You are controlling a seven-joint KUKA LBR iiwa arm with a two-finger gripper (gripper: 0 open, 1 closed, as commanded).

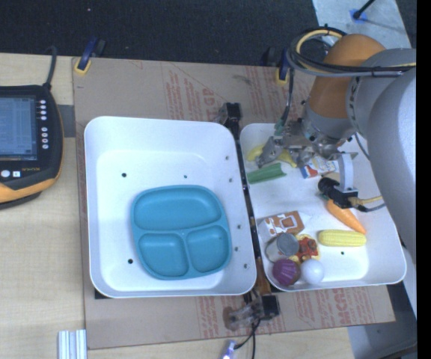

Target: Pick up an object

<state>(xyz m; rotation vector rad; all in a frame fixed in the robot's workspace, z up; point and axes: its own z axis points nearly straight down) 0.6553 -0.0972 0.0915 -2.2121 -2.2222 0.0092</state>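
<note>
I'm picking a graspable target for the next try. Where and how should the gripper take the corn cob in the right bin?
Probably across the middle of the corn cob, from straight above: it lies flat and long, running left to right, with bare bin floor along its near side. The carrot crowds its far side.

Several small objects are scattered in the right bin [380, 264]. A green block [266, 174] is laid flat near the bin's far left corner, with a yellow piece [255, 153] just beyond it. A carrot [345, 215] is set slantwise towards the right side, and a corn cob [341, 238] is laid flat just in front of it. A brown and white packet [283, 222] is seen near the middle. Close to the near left corner, a grey can [281, 246], a purple onion [286, 272] and a white ball [313, 272] are clustered, touching or nearly so.
</note>
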